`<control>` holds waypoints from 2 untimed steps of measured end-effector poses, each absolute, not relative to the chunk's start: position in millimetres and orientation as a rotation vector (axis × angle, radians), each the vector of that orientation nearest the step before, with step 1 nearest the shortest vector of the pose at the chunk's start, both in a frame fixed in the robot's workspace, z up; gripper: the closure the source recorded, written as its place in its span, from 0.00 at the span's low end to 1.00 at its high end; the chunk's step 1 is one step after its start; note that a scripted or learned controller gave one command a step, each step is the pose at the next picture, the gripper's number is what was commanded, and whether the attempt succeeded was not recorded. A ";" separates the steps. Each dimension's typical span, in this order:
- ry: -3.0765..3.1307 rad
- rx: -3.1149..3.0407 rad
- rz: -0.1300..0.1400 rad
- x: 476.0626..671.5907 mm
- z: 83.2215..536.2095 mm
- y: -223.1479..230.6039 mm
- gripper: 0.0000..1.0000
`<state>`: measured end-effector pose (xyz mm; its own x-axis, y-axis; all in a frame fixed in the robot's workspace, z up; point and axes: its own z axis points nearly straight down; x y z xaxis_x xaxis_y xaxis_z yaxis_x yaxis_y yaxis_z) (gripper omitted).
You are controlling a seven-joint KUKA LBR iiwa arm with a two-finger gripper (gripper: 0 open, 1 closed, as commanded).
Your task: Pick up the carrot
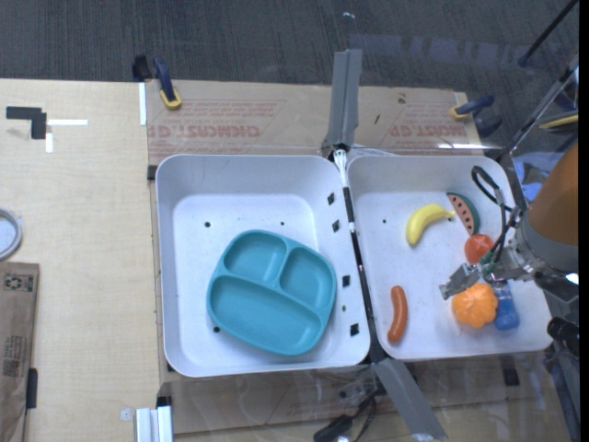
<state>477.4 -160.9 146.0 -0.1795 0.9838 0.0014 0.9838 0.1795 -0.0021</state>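
Note:
The carrot (398, 313), a slim orange-red stick, lies lengthwise near the front left of the right bin (368, 247), close to the wall between the two bins. My gripper (474, 277) reaches in from the right and hangs low over the right half of that bin. It is just above a round orange fruit (474, 308) and just below a red tomato (478, 246). The carrot lies apart from the gripper, well to its left, with bare bin floor between them.
A banana (425, 221) and a watermelon slice (464, 212) lie at the back of the right bin. A blue piece (507, 311) sits beside the orange fruit. The left bin (184, 247) holds a teal divided plate (271, 291). Clamps and a grey post stand behind the bins.

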 end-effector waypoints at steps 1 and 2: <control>-2.314 -2.122 0.001 505.4 90.8 -182.3 0.00; -2.311 -2.126 0.001 505.5 99.7 -182.8 1.00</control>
